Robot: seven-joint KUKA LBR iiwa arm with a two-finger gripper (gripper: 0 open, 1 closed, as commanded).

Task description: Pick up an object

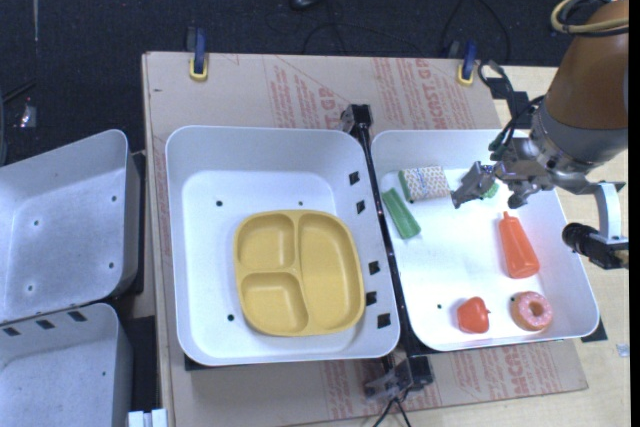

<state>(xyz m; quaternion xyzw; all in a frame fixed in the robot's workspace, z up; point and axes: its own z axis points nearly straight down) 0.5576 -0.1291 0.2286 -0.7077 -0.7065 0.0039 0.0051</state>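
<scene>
Five candidate objects lay in the right bin [575, 300]. A green cucumber-like piece [402, 213] lay on its side near the bin's left wall, its long axis running slantwise from upper left to lower right. A small speckled rectangular block [425, 182] sat just beside the upper end of that piece, toward the bin's rear. An orange carrot-shaped object [518, 246] lay lengthwise at the bin's right side, narrow end pointing rearward. A red pepper-like item [473, 314] rested near the front edge. A frosted doughnut [530, 311] lay flat just beside it, apart from it.
</scene>
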